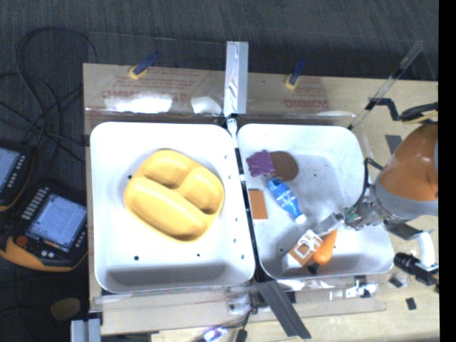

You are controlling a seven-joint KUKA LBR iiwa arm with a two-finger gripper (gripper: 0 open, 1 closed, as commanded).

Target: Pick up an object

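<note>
A robotics lab is showing itself here: two shallow white plastic bins [100, 191] are sitting side by side on a plywood bench [214, 84] held with blue and yellow clamps [144, 65]. Black cables [43, 70] are trailing across dark grey carpet [214, 9], and orange-edged handheld control pendants with lit screens [50, 226] are lying beside the bench.

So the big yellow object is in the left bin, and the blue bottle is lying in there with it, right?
Not quite. The big yellow object does sit in the left bin, but the blue bottle lies in the right bin, near the purple piece and the brown disc. The camera view shows this.
</note>
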